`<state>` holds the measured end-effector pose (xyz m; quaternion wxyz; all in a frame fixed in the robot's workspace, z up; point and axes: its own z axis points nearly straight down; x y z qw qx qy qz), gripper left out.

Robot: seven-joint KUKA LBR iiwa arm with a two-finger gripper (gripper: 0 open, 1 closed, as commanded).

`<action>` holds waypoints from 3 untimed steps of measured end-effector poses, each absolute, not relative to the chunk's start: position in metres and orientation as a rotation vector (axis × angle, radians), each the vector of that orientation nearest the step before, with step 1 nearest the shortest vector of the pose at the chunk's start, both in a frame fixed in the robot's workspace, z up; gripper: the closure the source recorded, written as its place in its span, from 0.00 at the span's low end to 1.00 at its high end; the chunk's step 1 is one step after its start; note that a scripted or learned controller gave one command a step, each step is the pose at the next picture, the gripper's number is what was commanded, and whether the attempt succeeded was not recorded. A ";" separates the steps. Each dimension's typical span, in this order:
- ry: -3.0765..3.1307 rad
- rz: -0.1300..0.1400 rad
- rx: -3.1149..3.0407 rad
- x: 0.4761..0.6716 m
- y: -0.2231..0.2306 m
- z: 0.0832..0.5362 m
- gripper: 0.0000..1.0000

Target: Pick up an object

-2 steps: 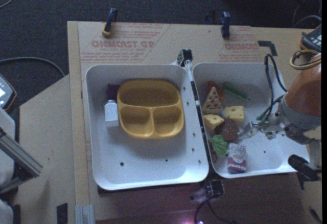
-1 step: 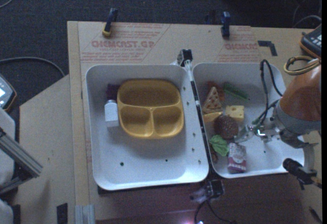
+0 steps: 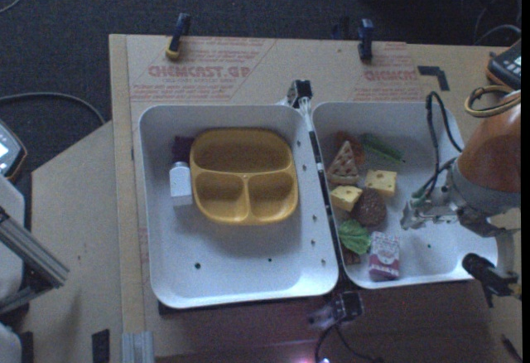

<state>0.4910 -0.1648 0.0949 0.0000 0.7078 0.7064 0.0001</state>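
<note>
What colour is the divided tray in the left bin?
Yellow-orange, plain with no pattern. The divided tray shows clearly in the camera view.

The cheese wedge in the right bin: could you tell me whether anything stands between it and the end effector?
Nothing visible does. The cheese wedge lies in the right bin, and the end effector hangs just to its right over bare bin floor. The brown round piece sits below that line.

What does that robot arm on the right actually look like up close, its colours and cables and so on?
The arm is a rounded body with a broad orange band and a pale grey section below it near the wrist. Thin dark cables loop from it over the right-hand bin. At its end sits a small, pale metallic gripper; the picture is too dim and blurred to make out any markings.
</note>
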 end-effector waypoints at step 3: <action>2.219 0.003 2.216 0.498 -0.165 0.226 1.00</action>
